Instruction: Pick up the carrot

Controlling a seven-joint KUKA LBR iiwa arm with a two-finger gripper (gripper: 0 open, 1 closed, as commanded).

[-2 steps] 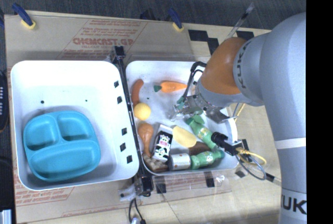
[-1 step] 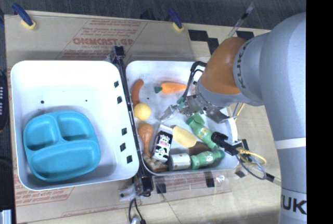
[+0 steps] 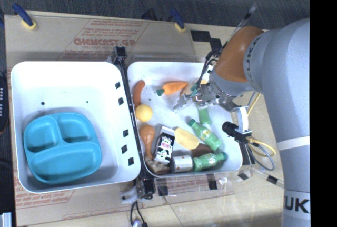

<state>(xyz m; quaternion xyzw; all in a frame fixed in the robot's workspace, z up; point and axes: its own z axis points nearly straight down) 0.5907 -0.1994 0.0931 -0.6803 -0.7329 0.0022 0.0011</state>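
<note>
Carrot (image 3: pixel 175 87), probably light, stiff, smooth plastic, lies free in the right bin (image 3: pixel 158 70) near its far wall, best pinched across its thick middle; tool (image 3: pixel 190 97) just beside it, spread unclear

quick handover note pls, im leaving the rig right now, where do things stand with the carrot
Gripper: low in the right bin, just right of the carrot; the carrot is not between its fingers.
Carrot: lying near the bin's far wall, green tip pointing left, apart from the lemon and the green bottles nearer the camera.
Left bin holds the blue tray.
Done: arm brought in beside the carrot.
Left: grasp and lift it.
</note>
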